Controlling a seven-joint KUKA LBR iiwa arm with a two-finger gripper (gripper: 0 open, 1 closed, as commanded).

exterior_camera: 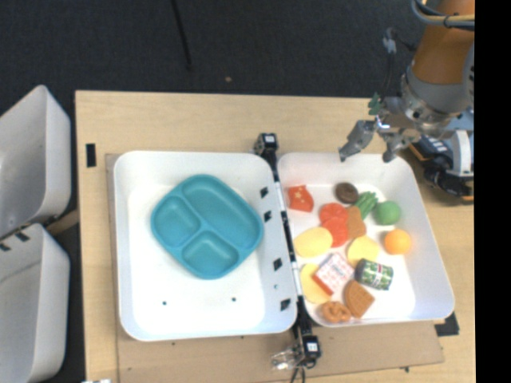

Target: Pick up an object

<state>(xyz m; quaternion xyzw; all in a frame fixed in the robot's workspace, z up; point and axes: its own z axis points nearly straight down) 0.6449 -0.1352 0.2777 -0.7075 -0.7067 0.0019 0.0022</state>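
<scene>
My gripper (369,144) hangs open above the back edge of the right bin (427,274), with nothing between its fingers. Below it the bin holds several toy foods: a brown disc (346,191), a red block (299,198), a red-orange piece (335,219), a green vegetable (382,209), an orange ball (397,241), yellow pieces (313,240), a red-and-white packet (333,274), a dark can (374,274) and brown pastry pieces (358,299). The brown disc lies nearest the fingers, a little in front of them.
The left bin (136,294) holds a blue divided plate (207,225). A black-clipped divider (279,230) runs between the bins. The arm's orange band (441,50) rises at the upper right. White chair-like shapes (28,158) stand left of the bench.
</scene>
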